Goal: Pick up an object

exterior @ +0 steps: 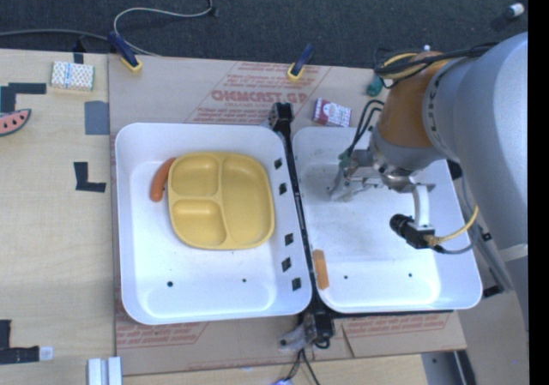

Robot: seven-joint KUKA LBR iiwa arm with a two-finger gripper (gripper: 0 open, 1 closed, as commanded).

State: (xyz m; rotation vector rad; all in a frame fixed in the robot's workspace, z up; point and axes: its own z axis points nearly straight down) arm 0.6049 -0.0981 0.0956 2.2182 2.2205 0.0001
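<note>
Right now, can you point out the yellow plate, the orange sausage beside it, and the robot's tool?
Yellow plate (221,201), camera view: centre, where its dividers meet.
Orange sausage (158,182), camera view: middle of its length, at the plate's left edge.
Tool (343,186), camera view: fingertips, over the right bin.
</note>
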